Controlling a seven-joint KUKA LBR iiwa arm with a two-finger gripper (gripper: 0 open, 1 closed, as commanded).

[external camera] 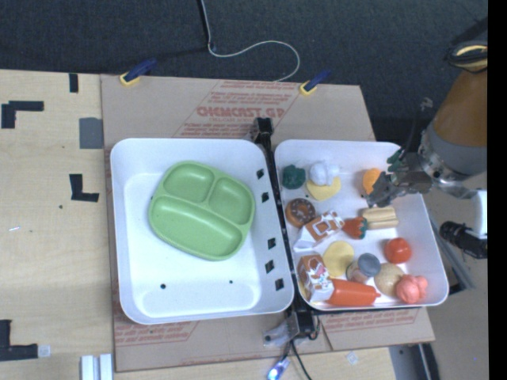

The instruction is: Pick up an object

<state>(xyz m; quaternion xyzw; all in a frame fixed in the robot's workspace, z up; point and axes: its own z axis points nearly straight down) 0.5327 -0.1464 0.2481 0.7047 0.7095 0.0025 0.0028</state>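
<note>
The right bin [412,153] holds several toy foods: a brown donut [300,210], a dark green piece [294,176], a white and yellow piece [323,180], a tan block [381,217], a red tomato [398,249], a long orange carrot [352,293] and a pink piece [411,288]. My gripper [388,187] hangs over the bin's upper right part, close to an orange piece [370,180] and just above the tan block. Nothing shows between its fingers.
The left bin [127,236] carries a green divided plate [202,209]. A black divider [273,212] runs between the bins. Both bins rest on a cardboard sheet [238,105] held by yellow and blue clamps. A white cable [238,50] loops at the back.
</note>
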